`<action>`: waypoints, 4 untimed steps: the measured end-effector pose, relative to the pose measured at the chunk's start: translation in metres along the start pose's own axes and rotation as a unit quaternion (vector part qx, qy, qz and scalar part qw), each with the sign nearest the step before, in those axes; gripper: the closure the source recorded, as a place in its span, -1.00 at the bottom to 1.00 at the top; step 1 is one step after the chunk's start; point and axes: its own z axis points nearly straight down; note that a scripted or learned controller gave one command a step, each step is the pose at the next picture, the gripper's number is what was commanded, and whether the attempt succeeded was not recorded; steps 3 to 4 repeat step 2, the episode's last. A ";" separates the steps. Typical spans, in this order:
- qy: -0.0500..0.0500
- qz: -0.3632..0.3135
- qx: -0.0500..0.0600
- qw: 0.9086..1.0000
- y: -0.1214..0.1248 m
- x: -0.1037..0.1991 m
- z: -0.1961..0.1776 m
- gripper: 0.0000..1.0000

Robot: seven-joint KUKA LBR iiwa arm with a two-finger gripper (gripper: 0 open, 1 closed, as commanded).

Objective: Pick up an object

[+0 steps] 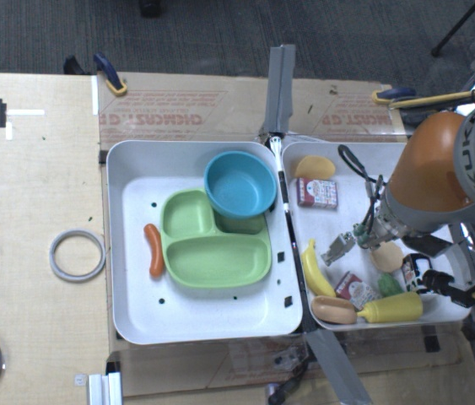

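Observation:
My gripper [348,243] hangs low over the middle of the right bin [351,160], below the arm's orange band [429,174]. Just left of it lies a yellow banana [313,270]. A beige round piece [386,256] sits right beside it, partly under the wrist. Toward the front of the bin lie a red packet [354,288], a green piece [388,285], a brown bun-like item [334,310] and a yellow cylinder [394,308]. At the back are a red box [316,193] and a yellow lump [315,167]. I see nothing held.
The left bin [127,251] holds a green divided plate [212,256], a blue bowl [240,185] on its back corner and an orange sausage [154,250]. A grey ring [77,255] lies on the bench at left. A grey post [280,87] stands behind the bins.

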 end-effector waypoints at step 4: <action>0.000 -0.028 -0.001 1.000 -0.039 -0.079 0.006 -1.00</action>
